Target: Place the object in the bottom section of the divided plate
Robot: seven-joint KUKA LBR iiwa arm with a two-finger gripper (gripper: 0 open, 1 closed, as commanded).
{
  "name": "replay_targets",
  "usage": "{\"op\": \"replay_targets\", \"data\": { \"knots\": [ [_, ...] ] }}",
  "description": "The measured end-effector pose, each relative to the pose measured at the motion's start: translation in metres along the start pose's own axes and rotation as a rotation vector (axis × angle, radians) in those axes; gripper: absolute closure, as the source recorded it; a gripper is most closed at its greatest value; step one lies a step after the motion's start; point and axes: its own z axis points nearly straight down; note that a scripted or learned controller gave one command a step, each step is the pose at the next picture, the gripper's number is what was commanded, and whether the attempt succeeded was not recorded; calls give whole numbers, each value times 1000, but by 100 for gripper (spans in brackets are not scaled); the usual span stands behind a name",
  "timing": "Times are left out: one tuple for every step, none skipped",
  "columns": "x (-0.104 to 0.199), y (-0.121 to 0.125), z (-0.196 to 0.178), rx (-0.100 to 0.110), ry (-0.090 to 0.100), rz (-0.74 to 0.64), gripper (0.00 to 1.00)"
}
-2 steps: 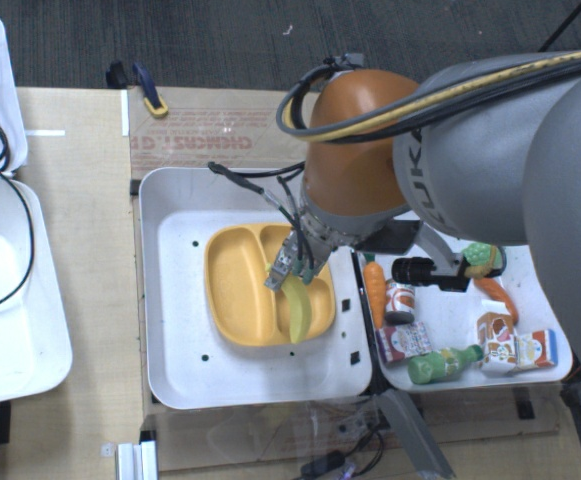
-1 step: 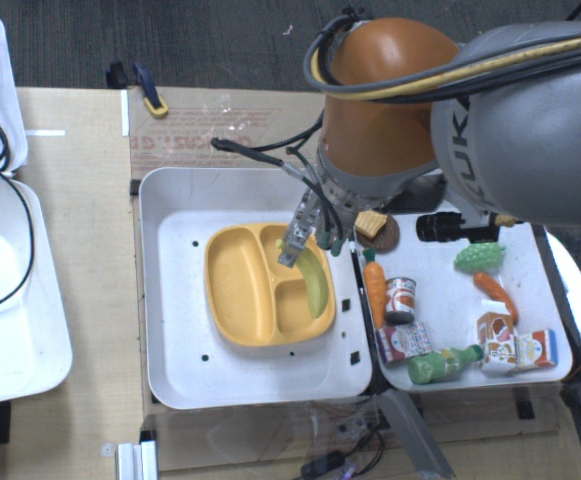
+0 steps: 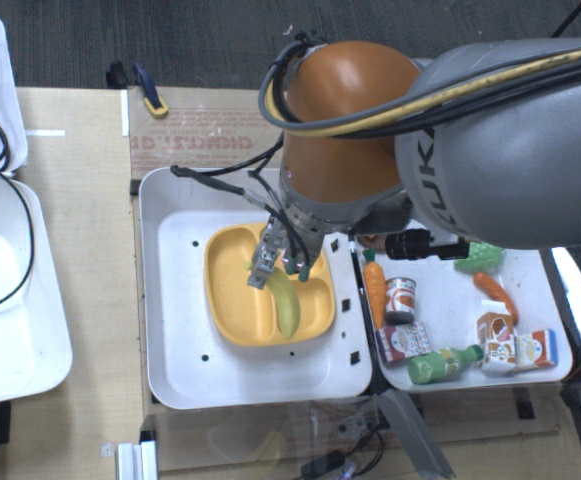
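A yellow divided plate (image 3: 232, 298) lies in the left white bin (image 3: 175, 328). A yellow-green, banana-like object (image 3: 287, 308) rests lengthwise in the plate's lower right section, beside a divider ridge. My gripper (image 3: 281, 262) hangs just over the plate's upper right part, with the big orange wrist above it. Its two fingers (image 3: 263, 266) stand apart, open, and the object's upper end lies beneath them. I cannot tell whether the fingers touch the object.
The right bin (image 3: 560, 363) holds a carrot (image 3: 373, 284), a small can (image 3: 400, 299), a red packet (image 3: 403, 343), a green bottle (image 3: 440, 365), a juice carton (image 3: 516, 349) and a green toy (image 3: 484, 257). Black cables (image 3: 215, 176) trail over the left bin's far rim.
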Motion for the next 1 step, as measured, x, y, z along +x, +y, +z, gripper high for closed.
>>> {"op": "replay_targets", "data": {
  "knots": [
    [0, 0, 0, 0, 0, 0, 0]
  ]
}}
